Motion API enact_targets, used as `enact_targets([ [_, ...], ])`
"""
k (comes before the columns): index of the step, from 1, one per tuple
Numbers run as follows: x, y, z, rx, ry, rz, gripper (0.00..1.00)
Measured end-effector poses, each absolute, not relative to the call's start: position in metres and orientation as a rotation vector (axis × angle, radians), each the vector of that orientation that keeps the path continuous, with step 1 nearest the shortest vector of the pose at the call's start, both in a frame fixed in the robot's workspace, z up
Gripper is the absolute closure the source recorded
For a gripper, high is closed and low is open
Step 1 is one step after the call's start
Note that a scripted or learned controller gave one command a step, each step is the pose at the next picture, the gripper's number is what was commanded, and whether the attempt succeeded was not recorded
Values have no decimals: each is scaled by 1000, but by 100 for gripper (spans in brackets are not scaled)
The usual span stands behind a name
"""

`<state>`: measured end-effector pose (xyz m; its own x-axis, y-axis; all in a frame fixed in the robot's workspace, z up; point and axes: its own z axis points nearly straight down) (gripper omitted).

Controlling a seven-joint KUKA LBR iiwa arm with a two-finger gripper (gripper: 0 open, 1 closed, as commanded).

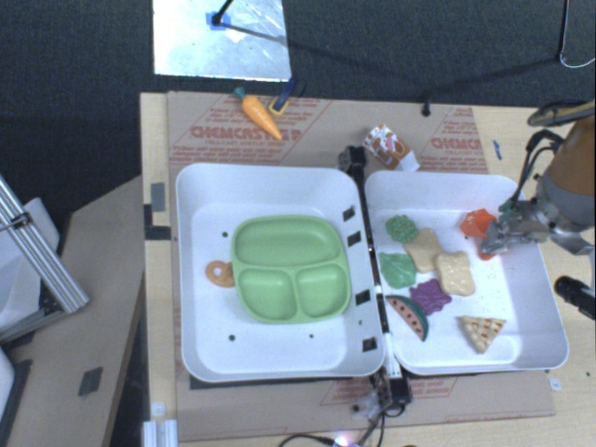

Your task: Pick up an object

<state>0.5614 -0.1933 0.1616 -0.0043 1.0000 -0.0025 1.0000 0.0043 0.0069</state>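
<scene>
Small orange-red plastic toy (477, 222), at two o'clock in the right white bin (549, 338), touching the pincer (494, 242), whose opening cannot be told.

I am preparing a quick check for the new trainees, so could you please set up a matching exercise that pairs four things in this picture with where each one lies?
Things:
1. green divided plate
2. toy carrot
3. pretzel
4. watermelon slice

Places:
A. on the cardboard behind the left bin
B. in the right bin, near its front left corner
C. in the middle of the left bin
D. in the left bin, beside the plate's left edge

Pairs: 1-C, 2-A, 3-D, 4-B
</scene>
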Motion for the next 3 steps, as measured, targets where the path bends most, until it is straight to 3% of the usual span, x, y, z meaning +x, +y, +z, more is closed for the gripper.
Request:
enact_targets([
  [1,567,-184,217,2210,2223,6,100],
  [2,568,-184,225,2213,2225,2,100],
  [3,569,-129,215,2212,2231,2,100],
])
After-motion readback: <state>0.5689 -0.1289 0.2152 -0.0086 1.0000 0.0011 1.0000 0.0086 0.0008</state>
